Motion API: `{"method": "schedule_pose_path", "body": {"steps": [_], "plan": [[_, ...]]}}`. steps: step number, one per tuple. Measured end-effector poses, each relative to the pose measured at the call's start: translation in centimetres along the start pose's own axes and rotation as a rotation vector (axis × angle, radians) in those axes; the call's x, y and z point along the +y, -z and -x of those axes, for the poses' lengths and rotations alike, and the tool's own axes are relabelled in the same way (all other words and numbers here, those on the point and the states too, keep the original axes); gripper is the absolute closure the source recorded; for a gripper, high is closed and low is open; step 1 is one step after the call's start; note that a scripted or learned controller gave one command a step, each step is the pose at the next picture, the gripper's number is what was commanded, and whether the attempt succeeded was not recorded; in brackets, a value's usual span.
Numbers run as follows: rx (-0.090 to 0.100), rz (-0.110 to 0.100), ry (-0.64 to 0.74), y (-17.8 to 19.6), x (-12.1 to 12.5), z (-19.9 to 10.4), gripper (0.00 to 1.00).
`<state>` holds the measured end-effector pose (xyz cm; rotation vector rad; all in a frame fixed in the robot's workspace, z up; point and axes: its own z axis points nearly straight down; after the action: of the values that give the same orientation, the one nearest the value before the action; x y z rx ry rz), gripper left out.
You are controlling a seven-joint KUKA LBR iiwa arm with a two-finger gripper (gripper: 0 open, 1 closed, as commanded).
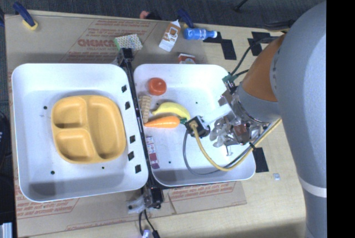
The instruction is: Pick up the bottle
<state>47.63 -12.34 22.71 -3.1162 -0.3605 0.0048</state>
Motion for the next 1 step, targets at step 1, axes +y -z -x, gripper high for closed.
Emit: {"method": "schedule_pose_path", "body": {"steps": [1], "plan": [[-0.001,0.001,-0.022,0.03,1.20,0.32,1.00]]}}
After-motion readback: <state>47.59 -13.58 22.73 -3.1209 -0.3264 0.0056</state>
